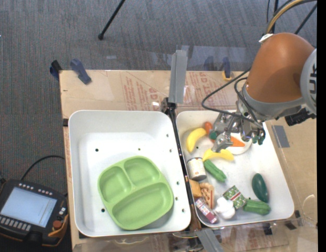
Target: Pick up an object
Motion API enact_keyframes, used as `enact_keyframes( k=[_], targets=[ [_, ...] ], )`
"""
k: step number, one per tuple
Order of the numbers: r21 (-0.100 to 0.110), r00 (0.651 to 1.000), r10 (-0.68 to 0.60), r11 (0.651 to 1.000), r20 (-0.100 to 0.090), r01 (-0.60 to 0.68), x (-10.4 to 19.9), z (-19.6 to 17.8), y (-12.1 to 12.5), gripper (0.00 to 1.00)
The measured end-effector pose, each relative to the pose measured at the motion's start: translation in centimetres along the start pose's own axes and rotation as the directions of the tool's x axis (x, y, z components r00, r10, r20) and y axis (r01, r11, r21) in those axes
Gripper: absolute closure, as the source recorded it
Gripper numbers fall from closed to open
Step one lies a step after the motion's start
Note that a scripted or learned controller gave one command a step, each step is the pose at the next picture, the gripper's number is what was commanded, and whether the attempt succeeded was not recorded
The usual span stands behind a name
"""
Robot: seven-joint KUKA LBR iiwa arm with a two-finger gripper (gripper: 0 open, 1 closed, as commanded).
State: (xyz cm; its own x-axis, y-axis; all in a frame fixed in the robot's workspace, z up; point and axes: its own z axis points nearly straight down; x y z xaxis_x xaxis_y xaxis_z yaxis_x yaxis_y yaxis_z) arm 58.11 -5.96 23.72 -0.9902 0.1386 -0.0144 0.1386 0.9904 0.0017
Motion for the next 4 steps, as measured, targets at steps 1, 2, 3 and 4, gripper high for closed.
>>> enact_keyframes(
  k=[1,2,3,4],
  targets=[
    [0.0,1.0,-0.005,1.0,-0.011,0.005,0.2,-0.3,0.2,1.0],
    [-0.003,0.967,-0.255,0.967,-0.016,0.255,5.1,1.1,-0.5,1.0],
    [-0.011,0.805,-0.593,0.805,-0.015,0.593,10.3,5.0,0.8,1.0],
    [-0.008,0.724,-0.689,0.724,-0.006,0.689,7.6,-2.6,1.5,1.0]
  ],
)
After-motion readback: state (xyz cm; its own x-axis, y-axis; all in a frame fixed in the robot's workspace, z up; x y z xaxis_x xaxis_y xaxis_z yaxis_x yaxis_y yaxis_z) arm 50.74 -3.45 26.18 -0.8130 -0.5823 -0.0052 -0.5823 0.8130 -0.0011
